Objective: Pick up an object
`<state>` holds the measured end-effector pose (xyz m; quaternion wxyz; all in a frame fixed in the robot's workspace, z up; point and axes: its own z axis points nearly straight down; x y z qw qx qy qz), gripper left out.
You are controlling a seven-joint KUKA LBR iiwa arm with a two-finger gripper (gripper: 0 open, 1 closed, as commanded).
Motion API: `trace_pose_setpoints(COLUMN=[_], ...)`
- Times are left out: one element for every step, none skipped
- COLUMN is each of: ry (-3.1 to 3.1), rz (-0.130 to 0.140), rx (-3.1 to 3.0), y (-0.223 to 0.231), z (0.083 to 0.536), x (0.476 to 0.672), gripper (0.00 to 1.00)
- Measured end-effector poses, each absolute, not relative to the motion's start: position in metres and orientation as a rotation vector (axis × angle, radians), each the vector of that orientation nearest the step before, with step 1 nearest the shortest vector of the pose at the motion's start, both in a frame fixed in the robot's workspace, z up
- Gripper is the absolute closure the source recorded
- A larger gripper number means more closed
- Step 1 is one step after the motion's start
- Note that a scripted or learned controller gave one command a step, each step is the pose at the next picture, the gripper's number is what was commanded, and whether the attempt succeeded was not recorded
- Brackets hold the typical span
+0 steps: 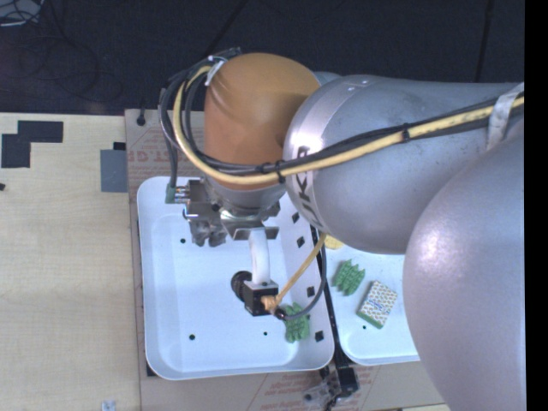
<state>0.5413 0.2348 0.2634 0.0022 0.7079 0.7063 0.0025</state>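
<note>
My gripper [208, 229] hangs under the orange wrist band, over the upper part of the left white bin [163, 315]. A small green ridged piece [296, 326] lies near that bin's lower right corner, well below and to the right of the gripper. In the right bin [381, 355] lie a second green ridged piece [348, 277] and a pale block with a green edge and speckled top [378, 304]. The arm hides most of the right bin.
The bins rest on a brown cardboard sheet [141, 148]. To its left is a pale wooden bench top [60, 281] with dark square marks. The big grey arm covers the right side of the scene.
</note>
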Motion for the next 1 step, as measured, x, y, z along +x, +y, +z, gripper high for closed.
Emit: trace_pose_setpoints(ry=[2.22], rz=[0.005], rx=[2.218], y=[0.2432], z=[0.2796], x=[0.6397], gripper=[1.0])
